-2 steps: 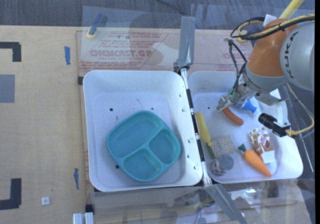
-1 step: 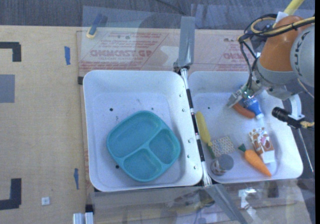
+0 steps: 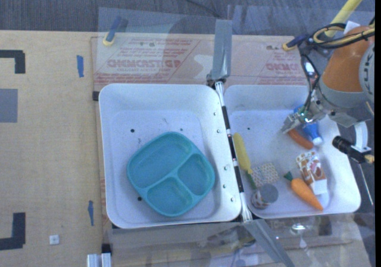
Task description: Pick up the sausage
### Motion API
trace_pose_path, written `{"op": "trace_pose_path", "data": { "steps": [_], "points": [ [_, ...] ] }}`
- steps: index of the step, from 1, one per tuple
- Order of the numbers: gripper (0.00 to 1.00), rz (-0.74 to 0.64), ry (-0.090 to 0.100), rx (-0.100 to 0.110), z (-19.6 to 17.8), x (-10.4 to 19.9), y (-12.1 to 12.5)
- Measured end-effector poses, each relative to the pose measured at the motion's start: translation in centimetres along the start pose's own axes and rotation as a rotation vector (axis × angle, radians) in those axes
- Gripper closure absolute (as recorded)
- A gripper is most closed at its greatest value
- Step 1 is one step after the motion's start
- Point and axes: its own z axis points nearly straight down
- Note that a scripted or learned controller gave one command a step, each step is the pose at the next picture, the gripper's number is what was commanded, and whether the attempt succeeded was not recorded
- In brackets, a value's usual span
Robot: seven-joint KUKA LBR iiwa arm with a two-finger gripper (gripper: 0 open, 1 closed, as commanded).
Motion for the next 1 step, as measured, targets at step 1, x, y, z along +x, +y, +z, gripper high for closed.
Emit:
{"op": "trace_pose_path", "data": {
  "steps": [1],
  "points": [
    [1.00,0.027,0.002,0.009,-9.00,6.68,7.32]
  ]
}}
